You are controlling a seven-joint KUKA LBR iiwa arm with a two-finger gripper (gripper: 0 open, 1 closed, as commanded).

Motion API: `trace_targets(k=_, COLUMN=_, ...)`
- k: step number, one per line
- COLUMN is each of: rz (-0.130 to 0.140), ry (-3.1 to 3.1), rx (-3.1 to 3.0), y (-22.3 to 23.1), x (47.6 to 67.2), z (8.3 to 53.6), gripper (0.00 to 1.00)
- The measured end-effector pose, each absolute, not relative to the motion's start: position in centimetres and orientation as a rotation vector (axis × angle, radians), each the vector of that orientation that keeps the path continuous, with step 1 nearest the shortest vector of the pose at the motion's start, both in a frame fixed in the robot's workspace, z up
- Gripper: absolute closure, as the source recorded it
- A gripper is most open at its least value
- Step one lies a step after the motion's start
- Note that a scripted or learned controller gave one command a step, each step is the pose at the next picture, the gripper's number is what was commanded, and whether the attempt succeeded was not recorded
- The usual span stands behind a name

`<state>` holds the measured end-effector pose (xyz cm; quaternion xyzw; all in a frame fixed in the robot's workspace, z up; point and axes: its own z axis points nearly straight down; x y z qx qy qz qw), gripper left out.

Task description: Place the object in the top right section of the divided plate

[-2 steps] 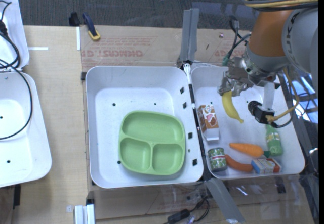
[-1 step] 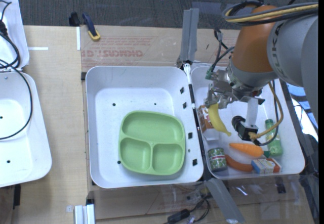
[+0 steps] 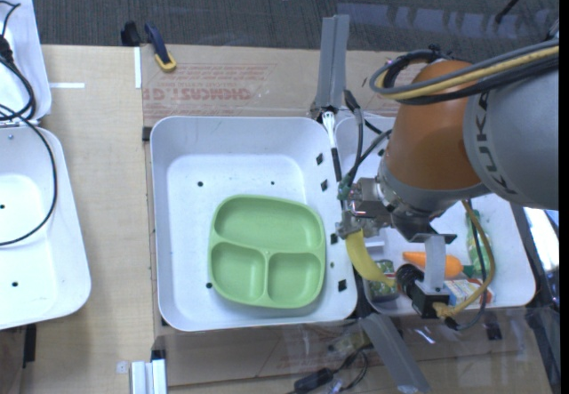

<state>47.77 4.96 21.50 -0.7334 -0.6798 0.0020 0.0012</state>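
Pick-up step, I judge: the gripper (image 3: 364, 216) hangs at centre right over the right bin (image 3: 516, 269), just above a yellow piece (image 3: 359, 257), with a toy carrot (image 3: 418, 256) beside it. The wrist hides whether it is open or closed, so I cannot tell. The next move calls for a secure grasp, then a carry left to the green divided plate (image 3: 267, 250)

right bin (image 3: 508, 241) largely covered by the arm (image 3: 444, 134) | arm cut off by the right edge | orange item (image 3: 416, 256) partly masked by wrist hardware, kind not told | yellow item (image 3: 360, 257) upper end hidden under the wrist | white tray (image 3: 27, 232) cropped at the left edge
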Motion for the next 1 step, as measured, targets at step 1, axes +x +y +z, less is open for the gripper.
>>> trace_targets(k=1, rz=0.004, ry=-2.451, rx=-1.964, y=13.23, x=47.76, z=21.72, gripper=1.0)
